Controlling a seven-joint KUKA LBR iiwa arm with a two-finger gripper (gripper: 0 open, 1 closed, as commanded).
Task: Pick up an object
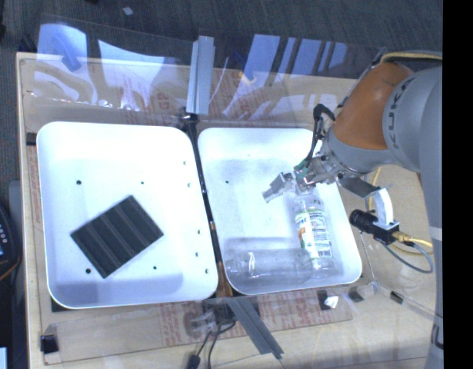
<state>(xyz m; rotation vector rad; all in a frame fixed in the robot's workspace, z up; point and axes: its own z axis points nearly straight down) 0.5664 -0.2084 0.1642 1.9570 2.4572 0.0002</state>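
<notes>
Bright, even overhead light blows out the white bins (113, 141), with glare streaking the slightly soft, grainy clear panels (282, 60).

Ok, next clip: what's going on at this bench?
A grey arm reaches from the right into the right bin, its gripper low over the bin floor beside the top of a clear bottle. A clear cup lies along the bin's near edge. The left bin holds a black ridged block. Nothing visibly sits between the fingers.

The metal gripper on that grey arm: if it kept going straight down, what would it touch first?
Probably the clear plastic bottle with the white label, lying just below the gripper in the right white bin; depth is hard to judge from above.
</notes>
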